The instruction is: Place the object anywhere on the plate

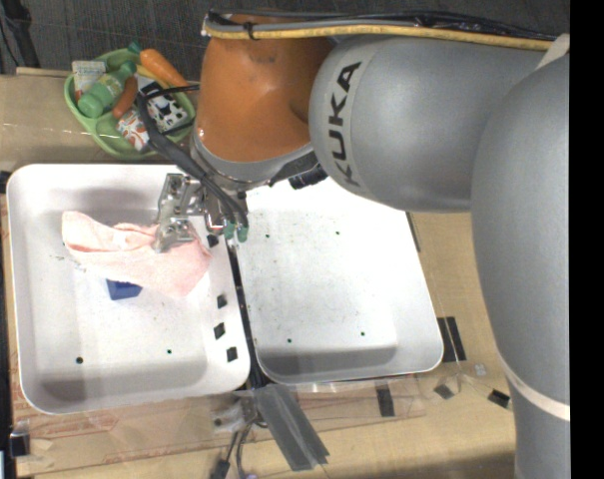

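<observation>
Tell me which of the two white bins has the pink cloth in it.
The left bin. The pink cloth lies in it beside a small blue object, with the gripper over the cloth.

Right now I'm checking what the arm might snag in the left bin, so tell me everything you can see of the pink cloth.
The pink cloth looks like soft, thin fabric, pale pink with whiter folds. It lies crumpled and flat on the floor of the left bin, in its upper half, stretched from left to right. The gripper sits over its right part. A small blue object lies at its lower edge, touching or nearly so.
</observation>
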### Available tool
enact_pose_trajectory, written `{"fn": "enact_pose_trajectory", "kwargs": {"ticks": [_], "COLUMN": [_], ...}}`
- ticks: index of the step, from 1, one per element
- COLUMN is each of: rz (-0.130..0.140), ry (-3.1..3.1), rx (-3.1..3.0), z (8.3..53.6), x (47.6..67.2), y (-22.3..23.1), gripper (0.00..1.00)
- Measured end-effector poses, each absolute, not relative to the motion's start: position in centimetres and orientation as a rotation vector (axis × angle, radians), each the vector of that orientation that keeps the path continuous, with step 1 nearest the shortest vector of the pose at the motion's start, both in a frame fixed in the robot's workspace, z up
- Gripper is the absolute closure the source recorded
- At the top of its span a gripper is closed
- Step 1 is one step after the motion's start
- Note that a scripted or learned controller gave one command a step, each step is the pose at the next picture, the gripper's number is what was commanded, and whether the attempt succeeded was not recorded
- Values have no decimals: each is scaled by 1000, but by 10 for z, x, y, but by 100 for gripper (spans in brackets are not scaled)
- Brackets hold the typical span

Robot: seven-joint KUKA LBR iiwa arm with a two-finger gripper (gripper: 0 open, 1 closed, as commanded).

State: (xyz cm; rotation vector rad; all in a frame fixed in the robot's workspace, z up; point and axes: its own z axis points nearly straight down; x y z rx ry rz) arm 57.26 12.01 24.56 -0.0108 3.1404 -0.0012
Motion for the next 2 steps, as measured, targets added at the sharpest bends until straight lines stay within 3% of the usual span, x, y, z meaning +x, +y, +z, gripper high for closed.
{"fn": "enact_pose_trajectory", "kwargs": {"ticks": [1, 2], "rz": [-1, -1], "ry": [3141, 3140], "rx": [-13, -12], "z": [238, 238], "x": [578, 578], "y": [171, 171], "gripper": [100, 0]}}
